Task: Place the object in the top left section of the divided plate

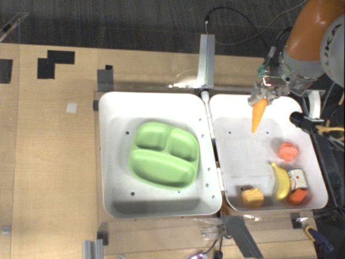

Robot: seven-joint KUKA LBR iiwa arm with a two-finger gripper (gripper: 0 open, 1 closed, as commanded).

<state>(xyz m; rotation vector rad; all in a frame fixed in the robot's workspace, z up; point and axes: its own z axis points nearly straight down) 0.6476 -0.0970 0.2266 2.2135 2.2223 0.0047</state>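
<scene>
Nearest to us, along the front wall of the right bin (232,161), we count 4 things: a yellow-orange block (252,197), a banana (280,180), a small carton (297,178) w/ a label too small to read, and an orange-red piece (297,197) touching it. A bit farther lies 1 pink-red round toy (288,151), near the right wall. The middle and left of this bin's floor are bare, so there is room to move.

In the left bin (113,144) we see 1 green divided plate (164,154) w/ 3 sections, all w/o content; free white floor runs around it on every side.

Farthest, over the right bin's back edge, the pincer (263,94) is closed on the thick top of the carrot (258,115), which hangs tip down above the floor. The tabletop (48,161) at left carries black marks, no letters.
</scene>
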